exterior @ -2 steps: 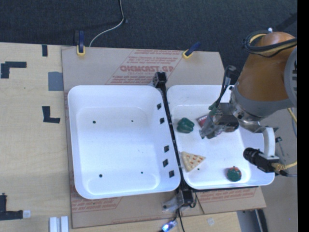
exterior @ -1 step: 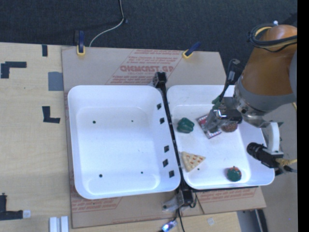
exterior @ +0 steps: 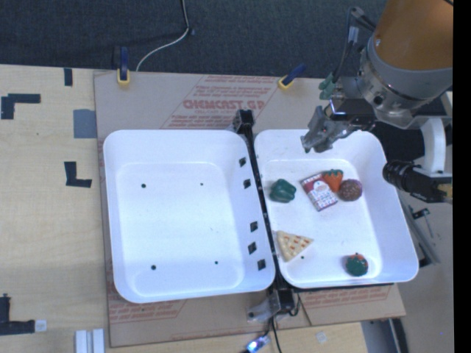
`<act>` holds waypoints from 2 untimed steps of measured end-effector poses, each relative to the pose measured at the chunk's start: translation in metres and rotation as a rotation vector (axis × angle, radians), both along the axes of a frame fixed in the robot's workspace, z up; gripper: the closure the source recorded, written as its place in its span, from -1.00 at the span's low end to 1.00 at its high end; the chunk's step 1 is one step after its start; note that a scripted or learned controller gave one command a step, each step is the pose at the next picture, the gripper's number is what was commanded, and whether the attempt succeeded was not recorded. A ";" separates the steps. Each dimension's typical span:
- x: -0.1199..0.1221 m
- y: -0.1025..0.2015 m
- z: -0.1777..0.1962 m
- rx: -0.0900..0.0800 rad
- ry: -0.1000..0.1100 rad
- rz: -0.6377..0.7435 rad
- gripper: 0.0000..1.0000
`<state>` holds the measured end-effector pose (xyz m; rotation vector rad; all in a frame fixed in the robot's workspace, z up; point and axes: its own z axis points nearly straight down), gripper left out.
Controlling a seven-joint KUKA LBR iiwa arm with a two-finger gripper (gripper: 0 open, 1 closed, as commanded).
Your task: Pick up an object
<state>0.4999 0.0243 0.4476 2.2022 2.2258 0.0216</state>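
Observation:
My gripper [exterior: 318,140] hangs over the back of the right bin [exterior: 390,219], above and clear of the objects. Nothing sits between its fingers. Below it lie a green toy pepper [exterior: 282,190], a small red and white box [exterior: 319,192], an orange carrot [exterior: 335,178] and a brown round piece [exterior: 350,190]. Nearer the front are a pizza slice [exterior: 293,245] and a green and red toy [exterior: 357,265].
The left bin [exterior: 118,197] stands beside the right one, joined by a black clamped divider [exterior: 252,197]. Both rest on a cardboard sheet [exterior: 213,101] on the wooden bench. A cable [exterior: 176,35] runs behind.

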 end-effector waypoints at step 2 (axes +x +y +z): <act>0.000 -0.004 0.010 -0.005 0.019 -0.007 1.00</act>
